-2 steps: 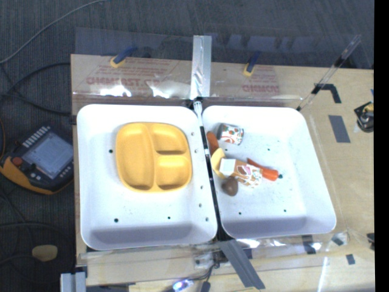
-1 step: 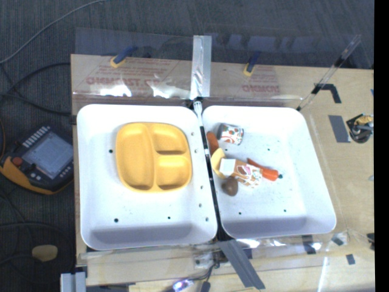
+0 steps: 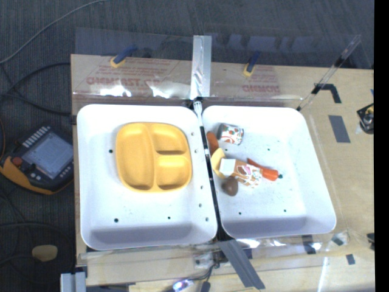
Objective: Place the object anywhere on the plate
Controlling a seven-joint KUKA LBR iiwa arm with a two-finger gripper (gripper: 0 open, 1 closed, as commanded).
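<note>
Two white bins sit side by side at the frame's centre. The left bin (image 3: pixel 97 224) holds a yellow divided plate (image 3: pixel 153 156); the right bin (image 3: pixel 304 212) holds the objects, a small heap (image 3: pixel 237 163) packed against its left wall: a can, a carton, a carrot-like piece, a brown lump. I cannot tell the gripper's state. Such crowding could make a grasp slip or drag a neighbour along. The bench (image 3: pixel 346 157) is cardboard-topped, on dark carpet (image 3: pixel 48 17) with cables and a pendant (image 3: pixel 36 160) at left.
</note>
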